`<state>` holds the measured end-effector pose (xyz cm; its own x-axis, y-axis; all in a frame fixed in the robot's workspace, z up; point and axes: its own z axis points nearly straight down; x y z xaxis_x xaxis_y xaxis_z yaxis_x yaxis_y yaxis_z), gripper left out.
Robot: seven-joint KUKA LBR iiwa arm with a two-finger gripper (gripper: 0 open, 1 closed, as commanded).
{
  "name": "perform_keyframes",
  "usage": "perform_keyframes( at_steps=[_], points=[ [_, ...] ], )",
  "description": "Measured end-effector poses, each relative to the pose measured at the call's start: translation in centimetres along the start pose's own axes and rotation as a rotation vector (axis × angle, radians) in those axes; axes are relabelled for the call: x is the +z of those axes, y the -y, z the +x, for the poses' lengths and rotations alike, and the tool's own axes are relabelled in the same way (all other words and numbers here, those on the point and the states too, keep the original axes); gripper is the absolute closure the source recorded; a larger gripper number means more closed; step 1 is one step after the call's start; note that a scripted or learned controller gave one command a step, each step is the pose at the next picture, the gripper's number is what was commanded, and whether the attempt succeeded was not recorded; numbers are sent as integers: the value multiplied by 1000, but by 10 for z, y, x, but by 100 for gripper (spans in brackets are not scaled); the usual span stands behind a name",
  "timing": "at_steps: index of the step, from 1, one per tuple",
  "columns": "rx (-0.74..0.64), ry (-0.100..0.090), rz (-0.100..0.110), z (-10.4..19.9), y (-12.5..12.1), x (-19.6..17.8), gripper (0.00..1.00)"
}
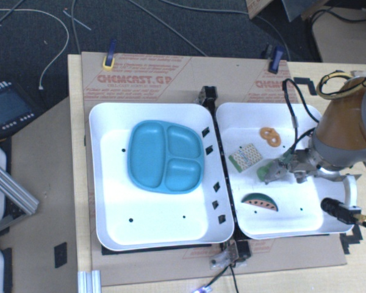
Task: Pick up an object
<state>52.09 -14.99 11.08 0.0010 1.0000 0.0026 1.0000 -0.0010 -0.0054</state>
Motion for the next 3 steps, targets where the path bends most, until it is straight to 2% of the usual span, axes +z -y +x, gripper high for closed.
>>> perform_keyframes(
  at_steps=[1,2,3],
  points=[
    [0,1,-6,0,-1,-14,100],
    [-2,3,-10,2,1,-57,100],
    [-3,4,-14,5,-1,-122,100]
  ],
)
